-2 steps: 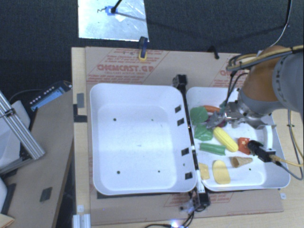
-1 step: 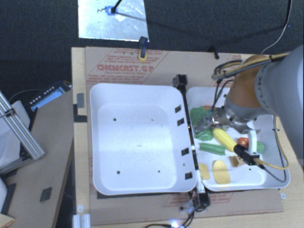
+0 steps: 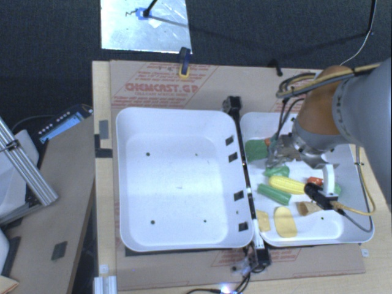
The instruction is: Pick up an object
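Resting in the right bin [image 3: 352, 225]: yellow corn cob [image 3: 288, 185].

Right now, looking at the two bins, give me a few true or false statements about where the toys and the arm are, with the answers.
1. The toys lie in the right bin. True.
2. The arm reaches in over the left bin. False: it is over the right bin.
3. The claw is near the green toy. True.
4. The corn lies in the left bin. False: it lies in the right bin.
5. A yellow clamp sits at the board's far edge. True.
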`<state>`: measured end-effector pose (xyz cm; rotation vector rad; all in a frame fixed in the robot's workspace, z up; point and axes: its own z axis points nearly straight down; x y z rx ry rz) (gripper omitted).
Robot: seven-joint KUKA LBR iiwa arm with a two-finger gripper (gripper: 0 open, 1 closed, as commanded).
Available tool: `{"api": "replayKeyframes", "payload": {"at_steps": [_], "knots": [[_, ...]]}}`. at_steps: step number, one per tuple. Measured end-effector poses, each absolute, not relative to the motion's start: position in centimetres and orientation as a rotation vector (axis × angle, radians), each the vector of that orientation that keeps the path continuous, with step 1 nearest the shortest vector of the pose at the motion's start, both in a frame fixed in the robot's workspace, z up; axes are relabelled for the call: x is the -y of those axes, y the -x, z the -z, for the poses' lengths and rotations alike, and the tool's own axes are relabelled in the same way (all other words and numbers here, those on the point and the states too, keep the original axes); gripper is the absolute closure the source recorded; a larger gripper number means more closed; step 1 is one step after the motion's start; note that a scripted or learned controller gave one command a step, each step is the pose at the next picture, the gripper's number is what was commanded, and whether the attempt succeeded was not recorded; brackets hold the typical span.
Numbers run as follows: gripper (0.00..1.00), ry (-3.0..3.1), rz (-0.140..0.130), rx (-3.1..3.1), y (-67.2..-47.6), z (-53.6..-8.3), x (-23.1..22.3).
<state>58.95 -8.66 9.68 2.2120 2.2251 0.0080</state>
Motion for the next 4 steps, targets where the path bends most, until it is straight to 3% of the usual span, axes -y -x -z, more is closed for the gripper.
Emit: {"api": "replayKeyframes", "payload": {"at_steps": [1, 2, 3, 4], "knots": [[1.0, -2.202, -0.022, -2.223, -58.3, -26.3, 4.5], [1.0, -2.197, -0.024, -2.231, -63.2, -36.7, -4.8], [1.0, -2.213, -0.005, -2.223, -67.0, -37.3, -3.2], [1.0, -2.219, -0.002, -2.219, -66.9, -38.6, -1.6]]}}
